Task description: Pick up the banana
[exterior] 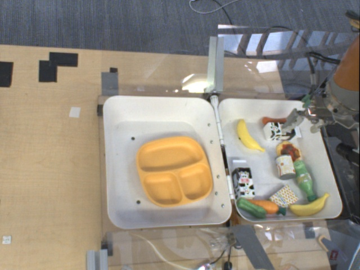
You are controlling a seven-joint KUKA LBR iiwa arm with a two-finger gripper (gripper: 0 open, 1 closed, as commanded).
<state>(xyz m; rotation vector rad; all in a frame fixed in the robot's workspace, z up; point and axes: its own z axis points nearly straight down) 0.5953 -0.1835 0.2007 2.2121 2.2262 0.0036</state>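
Claw [300, 121] sits over the upper right of the right bin [333, 167], coming in from the arm [344, 89] at the right edge. From this slant you can't tell whether it's spread or pressed together, and nothing shows pinched in it.

Directly under and left of it: a small cow-print carton [274, 131] with an orange-red item [274, 120] just behind it. Below that, a jar with a label [286, 166] and a green bottle [304, 180].

You've got two candidates for the task:
- banana [248, 136], upper left of the bin, lying flat on bare floor, near the divider wall, clear of neighbours. Go for this one.
- second banana [310, 206], bottom right corner, tucked against the rim, touching or just beside the green bottle and a checkered packet [284, 196]. Crowded, poor access.

Also bottom left: another cow-print carton [243, 182], a carrot [263, 206] and a green vegetable [247, 208]. The left bin [112, 167] holds an orange divided tray [174, 170].

Handling, my read: likely toy plastic, so light, stiff, smooth and a bit slippery. It's curved, so it can roll or pivot out of a pinch. Close across the narrow width at the thick middle of the curve, not at the tapered ends.
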